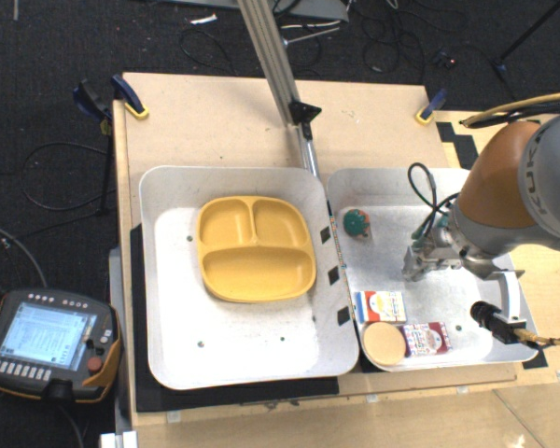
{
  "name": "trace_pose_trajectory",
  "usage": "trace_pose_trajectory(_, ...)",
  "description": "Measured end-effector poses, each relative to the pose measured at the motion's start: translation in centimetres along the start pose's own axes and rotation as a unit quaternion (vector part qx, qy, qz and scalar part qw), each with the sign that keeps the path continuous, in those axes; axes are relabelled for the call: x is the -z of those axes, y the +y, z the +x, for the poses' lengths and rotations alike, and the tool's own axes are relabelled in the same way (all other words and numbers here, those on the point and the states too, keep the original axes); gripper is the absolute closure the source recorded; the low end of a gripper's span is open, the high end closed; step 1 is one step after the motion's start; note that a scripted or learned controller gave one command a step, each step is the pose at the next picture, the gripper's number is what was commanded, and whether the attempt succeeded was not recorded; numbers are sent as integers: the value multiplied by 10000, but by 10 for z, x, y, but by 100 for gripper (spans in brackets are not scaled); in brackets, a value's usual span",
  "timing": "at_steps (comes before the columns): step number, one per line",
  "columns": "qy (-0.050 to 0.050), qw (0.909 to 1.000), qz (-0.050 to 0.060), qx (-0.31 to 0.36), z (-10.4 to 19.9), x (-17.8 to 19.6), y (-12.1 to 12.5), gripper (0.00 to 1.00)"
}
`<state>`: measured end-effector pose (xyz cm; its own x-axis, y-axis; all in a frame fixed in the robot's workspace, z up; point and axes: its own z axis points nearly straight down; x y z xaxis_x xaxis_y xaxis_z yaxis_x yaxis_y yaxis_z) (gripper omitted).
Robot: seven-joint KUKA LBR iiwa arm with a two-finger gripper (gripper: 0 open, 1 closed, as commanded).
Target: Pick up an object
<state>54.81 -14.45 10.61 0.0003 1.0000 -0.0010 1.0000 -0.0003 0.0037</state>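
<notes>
Nearest the camera, outside the bench at the lower left, sits one dark teach pendant (pixel 47 345) with a lit screen. Two shallow white bins lie side by side on the pale wooden bench (pixel 215 119). In the right bin (pixel 392 203), at its near edge, three things cluster: a round tan disc (pixel 385 342), smooth and flat, touching a small red and white packet (pixel 425 339) to its right, with a small white carton with red print (pixel 380 304) just behind the disc. Farther back lies one small teal ball-like object (pixel 356 221), well apart from the others. The gripper (pixel 422 261) hangs over the middle of this bin on bare floor; whether it is apart or together cannot be told. The left bin (pixel 168 250) holds one glossy yellow plastic plate (pixel 256 248), rounded-square, with three compartments
</notes>
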Motion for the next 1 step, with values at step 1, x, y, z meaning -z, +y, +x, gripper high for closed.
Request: trace_pose_trajectory(1,-2,10000,-14,17,8,60,2,100)
